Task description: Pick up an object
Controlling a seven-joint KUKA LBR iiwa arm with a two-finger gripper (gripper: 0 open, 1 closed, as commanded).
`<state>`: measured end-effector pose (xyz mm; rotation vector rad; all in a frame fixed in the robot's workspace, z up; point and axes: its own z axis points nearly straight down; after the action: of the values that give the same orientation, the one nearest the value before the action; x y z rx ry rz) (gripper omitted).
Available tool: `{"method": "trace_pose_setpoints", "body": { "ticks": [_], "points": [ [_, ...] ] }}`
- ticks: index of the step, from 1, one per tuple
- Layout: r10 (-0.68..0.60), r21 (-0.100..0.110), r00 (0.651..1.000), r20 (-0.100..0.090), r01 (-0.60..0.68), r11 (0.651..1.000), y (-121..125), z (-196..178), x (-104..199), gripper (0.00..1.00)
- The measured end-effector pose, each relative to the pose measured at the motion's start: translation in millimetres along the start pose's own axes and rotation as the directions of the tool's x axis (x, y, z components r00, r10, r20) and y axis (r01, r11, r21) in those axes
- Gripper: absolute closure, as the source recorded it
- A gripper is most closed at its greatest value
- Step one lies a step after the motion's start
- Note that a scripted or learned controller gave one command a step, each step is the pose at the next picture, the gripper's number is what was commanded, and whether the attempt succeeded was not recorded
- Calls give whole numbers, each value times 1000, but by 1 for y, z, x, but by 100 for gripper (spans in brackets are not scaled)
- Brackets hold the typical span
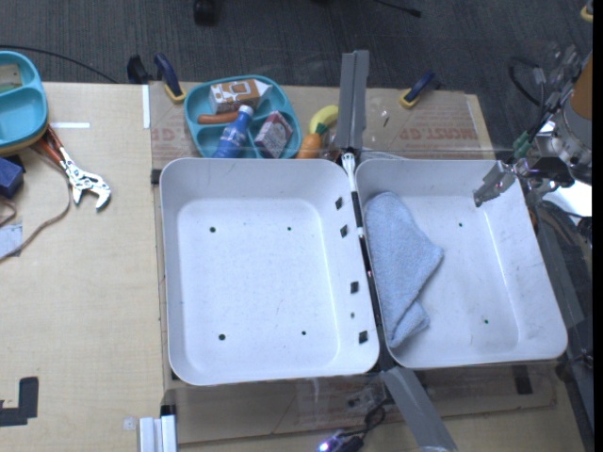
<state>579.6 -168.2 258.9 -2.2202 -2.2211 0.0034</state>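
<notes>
A grey towel point(399, 264), crumpled and folded, lies in the right-hand bin point(509, 342) against its left wall, down and well to the left of the gripper point(492, 188). The gripper hangs over that bin's upper right corner, holding nothing; its finger spread cannot be made out. Farther left sits the other bin point(188, 347).

I find one object to pick: a light blue-grey cloth point(400, 264), soft and rumpled, loosely folded into a long shape. It lies flat on the floor of the right bin point(528, 332), against that bin's left wall, running from near the upper left corner down toward the lower left. Its lower end narrows to a folded tip. The cloth rests free, nothing touching it.
</notes>
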Motion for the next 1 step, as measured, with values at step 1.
{"method": "trace_pose_setpoints", "body": {
  "ticks": [1],
  "points": [
    [393,1,920,0,-393,920,-31,68,-34,0]
  ]
}}
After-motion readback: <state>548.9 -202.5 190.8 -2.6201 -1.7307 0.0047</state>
